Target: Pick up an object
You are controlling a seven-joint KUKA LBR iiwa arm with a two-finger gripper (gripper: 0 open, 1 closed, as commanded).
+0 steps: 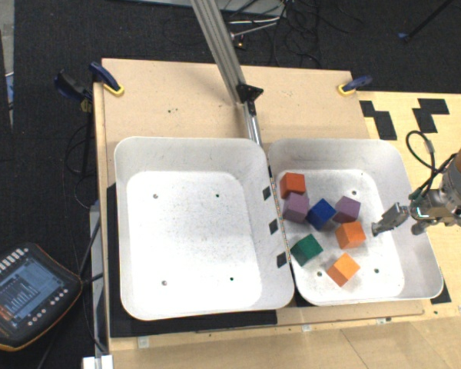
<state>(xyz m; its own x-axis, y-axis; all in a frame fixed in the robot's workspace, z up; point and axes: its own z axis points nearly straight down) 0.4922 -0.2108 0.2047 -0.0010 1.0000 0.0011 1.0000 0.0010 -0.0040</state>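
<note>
Several small blocks lie in the right bin (pixel 384 167): an orange-red one (pixel 293 183), a purple one (pixel 296 206), a blue one (pixel 320 214), a second purple one (pixel 347 207), an orange one (pixel 350 234), a green one (pixel 306 248) and another orange one (pixel 343 269). My gripper (pixel 386 223) hangs over the right side of this bin, just right of the orange block beside the purple one. It is apart from every block and I see nothing in it.
The left bin (pixel 138 160) stands beside the right one on the wooden bench. A metal pole (pixel 223 44) slants down to the gap between the bins. Clamps (pixel 107 79) grip the bench's far corners. A teach pendant (pixel 23 294) lies at the lower left.
</note>
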